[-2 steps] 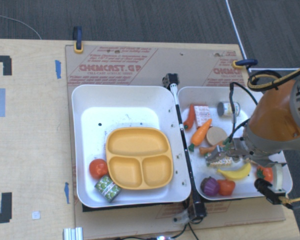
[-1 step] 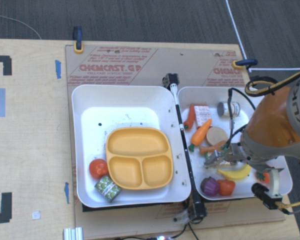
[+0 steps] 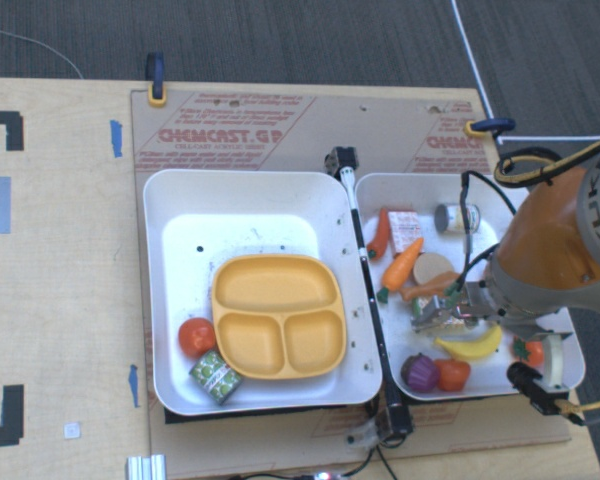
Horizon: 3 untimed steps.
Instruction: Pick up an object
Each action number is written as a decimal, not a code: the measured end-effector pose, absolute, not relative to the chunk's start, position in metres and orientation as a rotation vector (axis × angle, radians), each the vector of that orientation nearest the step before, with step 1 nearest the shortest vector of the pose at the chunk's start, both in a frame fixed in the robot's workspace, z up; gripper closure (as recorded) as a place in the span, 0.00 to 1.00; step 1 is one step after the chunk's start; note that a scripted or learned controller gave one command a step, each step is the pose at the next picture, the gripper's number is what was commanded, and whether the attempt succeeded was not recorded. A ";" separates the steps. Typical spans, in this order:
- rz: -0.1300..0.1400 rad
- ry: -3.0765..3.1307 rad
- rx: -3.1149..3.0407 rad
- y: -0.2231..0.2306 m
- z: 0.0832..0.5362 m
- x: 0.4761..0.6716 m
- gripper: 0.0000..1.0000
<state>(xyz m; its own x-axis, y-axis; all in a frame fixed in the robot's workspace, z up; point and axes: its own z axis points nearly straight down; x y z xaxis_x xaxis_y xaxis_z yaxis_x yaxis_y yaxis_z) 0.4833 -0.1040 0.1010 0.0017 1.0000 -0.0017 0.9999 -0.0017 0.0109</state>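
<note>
Camera view, near to far: along the right bin's (image 3: 392, 190) front edge lie one purple onion (image 3: 418, 372) and one tomato (image 3: 453, 374), then one banana (image 3: 472, 345) just under the gripper (image 3: 442, 314), whose finger spread cannot be told, then two carrots (image 3: 401, 264).

Yellow toy banana (image 3: 470, 345) lying flat in right bin, curved upward, just beside gripper, purple onion (image 3: 419, 372) and tomato (image 3: 452, 374) below it.
</note>
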 end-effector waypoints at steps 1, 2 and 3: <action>0.003 2.223 2.219 -0.038 0.185 0.480 1.00; 0.002 2.223 2.219 0.036 0.204 0.485 1.00; 0.005 2.222 2.216 0.036 0.214 0.486 1.00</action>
